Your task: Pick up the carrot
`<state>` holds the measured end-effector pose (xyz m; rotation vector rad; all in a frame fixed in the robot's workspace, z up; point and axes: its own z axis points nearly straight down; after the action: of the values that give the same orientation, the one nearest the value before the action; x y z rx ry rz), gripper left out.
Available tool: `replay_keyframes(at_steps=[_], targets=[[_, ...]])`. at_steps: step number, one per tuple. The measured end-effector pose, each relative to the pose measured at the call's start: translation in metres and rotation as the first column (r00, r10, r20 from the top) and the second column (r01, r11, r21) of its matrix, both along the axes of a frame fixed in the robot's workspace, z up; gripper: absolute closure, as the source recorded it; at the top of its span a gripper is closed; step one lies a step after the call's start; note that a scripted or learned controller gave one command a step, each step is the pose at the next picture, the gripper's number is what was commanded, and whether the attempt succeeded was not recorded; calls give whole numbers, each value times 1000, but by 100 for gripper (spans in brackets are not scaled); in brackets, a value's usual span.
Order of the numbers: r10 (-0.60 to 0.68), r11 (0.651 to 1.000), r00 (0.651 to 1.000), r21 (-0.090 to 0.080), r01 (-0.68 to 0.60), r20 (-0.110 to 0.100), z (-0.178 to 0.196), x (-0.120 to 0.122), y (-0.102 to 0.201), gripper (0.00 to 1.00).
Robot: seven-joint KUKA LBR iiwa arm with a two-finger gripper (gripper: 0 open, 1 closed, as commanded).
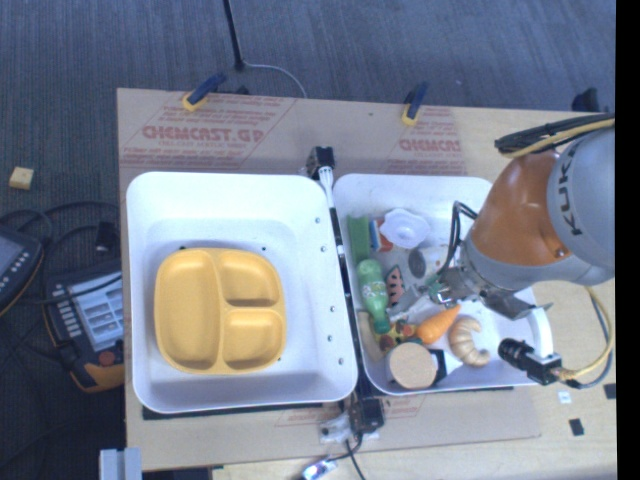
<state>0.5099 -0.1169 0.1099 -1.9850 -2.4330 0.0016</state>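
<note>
Over the right bin, the tool hangs low at the end of the arm, which enters from three o'clock. Whether the tool is wide or narrow cannot be told; the wrist body hides its working end. Nothing is seen held.

The carrot lies just at six o'clock of the tool, very near or touching it; contact cannot be confirmed. It is a short orange piece, tapered, lying tilted with one end toward seven o'clock. A croissant sits just beside it at four o'clock, and a round tan disc lies at seven o'clock of it. A green bottle lies at nine o'clock, along the bin's left wall.

Judgement: the step in hand is the approach, the grasp not yet made. The next move calls for a short descent centred on the carrot, closing across its narrow width, clear of the croissant.

Further out at nine o'clock, the left bin carries a yellow divided tray. Both bins rest on the counter.
</note>
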Motion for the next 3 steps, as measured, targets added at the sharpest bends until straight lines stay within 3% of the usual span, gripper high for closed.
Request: replay_keyframes(at_steps=[1,2,3], targets=[[288,958,957,-2,-288,19,-18,-19,-14,0],[289,957,957,-6,-289,28,-4,-16,-14,100],[189,982,982,0,-189,1,30,-26,11,100]])
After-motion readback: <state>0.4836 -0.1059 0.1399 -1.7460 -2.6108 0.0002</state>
